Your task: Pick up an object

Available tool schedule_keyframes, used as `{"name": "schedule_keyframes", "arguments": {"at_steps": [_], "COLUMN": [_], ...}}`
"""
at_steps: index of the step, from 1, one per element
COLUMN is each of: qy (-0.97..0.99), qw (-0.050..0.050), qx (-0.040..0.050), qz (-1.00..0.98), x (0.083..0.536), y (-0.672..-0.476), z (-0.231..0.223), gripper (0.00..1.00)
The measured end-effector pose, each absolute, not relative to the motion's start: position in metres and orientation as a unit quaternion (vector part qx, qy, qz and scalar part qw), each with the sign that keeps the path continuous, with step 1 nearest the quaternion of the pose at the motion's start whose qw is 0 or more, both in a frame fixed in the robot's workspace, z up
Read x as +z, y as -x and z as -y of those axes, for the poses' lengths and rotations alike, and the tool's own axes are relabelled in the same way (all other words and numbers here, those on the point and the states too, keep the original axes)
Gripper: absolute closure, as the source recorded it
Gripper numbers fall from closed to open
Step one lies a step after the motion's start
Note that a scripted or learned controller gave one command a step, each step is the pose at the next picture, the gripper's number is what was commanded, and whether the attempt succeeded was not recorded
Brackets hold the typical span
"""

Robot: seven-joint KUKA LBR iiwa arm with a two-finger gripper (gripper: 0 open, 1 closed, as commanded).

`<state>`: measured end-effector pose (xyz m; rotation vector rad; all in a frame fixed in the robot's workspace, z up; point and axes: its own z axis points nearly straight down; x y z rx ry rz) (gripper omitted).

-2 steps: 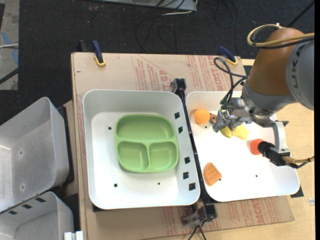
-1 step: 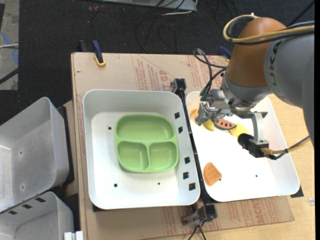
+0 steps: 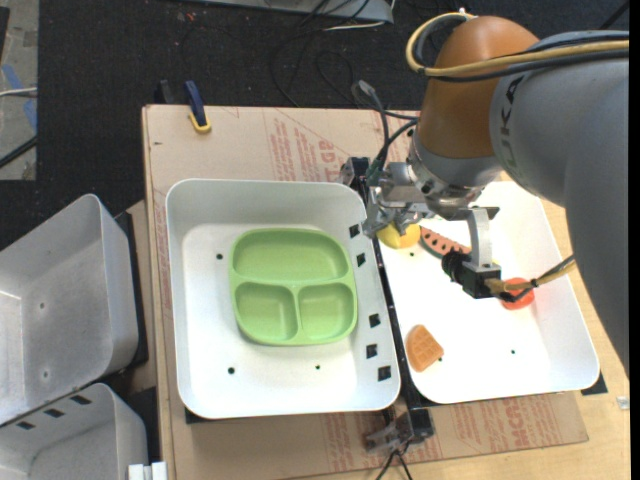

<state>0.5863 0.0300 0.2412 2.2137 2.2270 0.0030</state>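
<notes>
White bins [image 3: 200,298] side by side, cardboard-topped bench [image 3: 270,138], dark cabled floor [image 3: 90,58]

— What sits around my two white bins [image 3: 190,368]?
— Cardboard sheet [image 3: 270,143] underneath; a blue-and-yellow clamp [image 3: 199,116] at its eleven o'clock corner.
— Further out?
— Spare white tubs [image 3: 60,288] at nine, cables [image 3: 365,93] at twelve.

I see the arm [image 3: 560,98] as smooth grey casing with a glossy orange band at upper right of frame. A yellowish cable loops over the band; black wires trail off the metal wrist.
</notes>
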Motion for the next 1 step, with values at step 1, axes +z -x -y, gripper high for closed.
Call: {"name": "schedule_keyframes", "arguments": {"at_steps": [1], "qy": [-0.705], "qw": [0.001], "qx": [0.0009], "qz": [-0.709], "x": [0.2318], "y": [-0.6095], "z": [-0.0867], "gripper": [1.00]}}
